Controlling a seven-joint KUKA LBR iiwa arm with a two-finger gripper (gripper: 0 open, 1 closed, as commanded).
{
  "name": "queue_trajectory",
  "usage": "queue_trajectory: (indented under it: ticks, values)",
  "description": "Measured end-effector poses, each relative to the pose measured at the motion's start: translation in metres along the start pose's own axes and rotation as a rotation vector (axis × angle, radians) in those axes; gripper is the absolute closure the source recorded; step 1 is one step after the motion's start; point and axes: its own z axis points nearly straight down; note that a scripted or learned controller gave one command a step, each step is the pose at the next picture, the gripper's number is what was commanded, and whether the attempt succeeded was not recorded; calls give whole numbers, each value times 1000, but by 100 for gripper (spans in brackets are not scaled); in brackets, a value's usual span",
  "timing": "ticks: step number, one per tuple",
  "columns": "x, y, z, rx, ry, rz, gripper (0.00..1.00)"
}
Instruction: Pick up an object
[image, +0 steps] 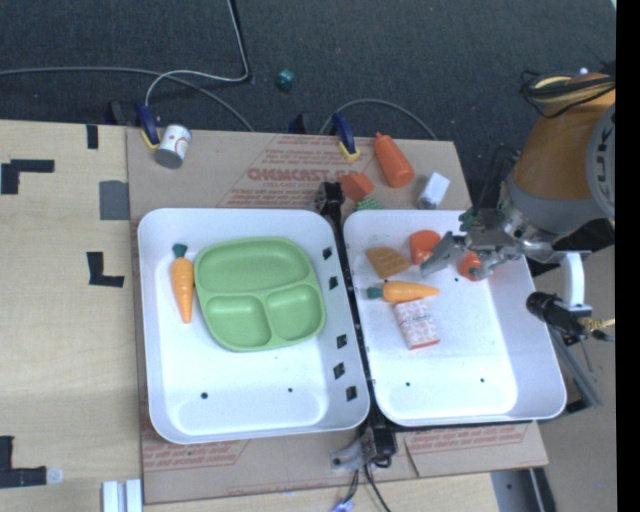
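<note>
Red object (471, 266) beside gripper (452, 252)

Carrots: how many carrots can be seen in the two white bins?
2. One carrot lies in the left bin, beside the green plate. The other carrot lies in the right bin, above a small packet.
</note>
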Motion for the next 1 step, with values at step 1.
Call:
queue_trajectory:
  ticks: [1]
  values:
    - [12, -15, 75, 1, 0, 0, 0]
